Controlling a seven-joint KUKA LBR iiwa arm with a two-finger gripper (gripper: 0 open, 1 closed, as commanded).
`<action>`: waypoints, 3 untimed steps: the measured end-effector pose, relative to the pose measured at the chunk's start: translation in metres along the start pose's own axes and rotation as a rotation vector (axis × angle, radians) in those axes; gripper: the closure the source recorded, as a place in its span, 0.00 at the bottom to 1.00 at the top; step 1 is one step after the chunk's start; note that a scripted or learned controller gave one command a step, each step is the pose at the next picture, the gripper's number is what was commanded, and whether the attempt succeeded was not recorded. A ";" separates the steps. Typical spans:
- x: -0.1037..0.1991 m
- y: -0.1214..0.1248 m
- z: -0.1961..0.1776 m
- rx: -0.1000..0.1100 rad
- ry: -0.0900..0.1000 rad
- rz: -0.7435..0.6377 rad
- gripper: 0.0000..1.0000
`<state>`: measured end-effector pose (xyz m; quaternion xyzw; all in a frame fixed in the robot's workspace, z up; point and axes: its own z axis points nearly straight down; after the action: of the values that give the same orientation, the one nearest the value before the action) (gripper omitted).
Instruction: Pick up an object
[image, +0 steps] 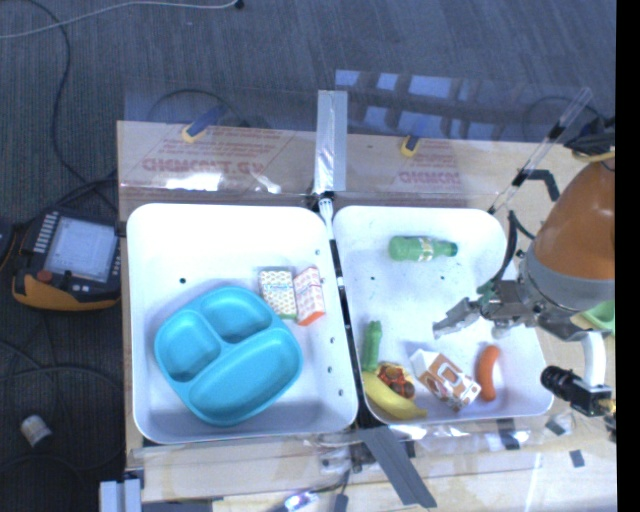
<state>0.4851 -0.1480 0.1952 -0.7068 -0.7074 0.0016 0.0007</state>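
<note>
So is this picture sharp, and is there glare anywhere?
Camera view: soft overall; glare on the silver tape strip between the bins, bright bin floor washing out detail, gripper slightly blurred, small print on the cartons unreadable.

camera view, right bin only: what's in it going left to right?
Green pepper → banana → green bottle → snack packet → gripper → orange carrot, all in the right bin.

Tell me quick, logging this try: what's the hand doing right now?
Hand: open, holding nothing, over the right bin.
</note>
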 end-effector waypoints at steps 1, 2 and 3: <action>-0.008 0.109 0.074 -0.001 0.000 -0.297 0.00; -0.025 0.179 0.108 0.026 0.008 -0.147 0.00; -0.026 0.175 0.102 0.041 0.005 -0.149 1.00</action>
<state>0.6603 -0.1740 0.0928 -0.6522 -0.7578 0.0139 0.0171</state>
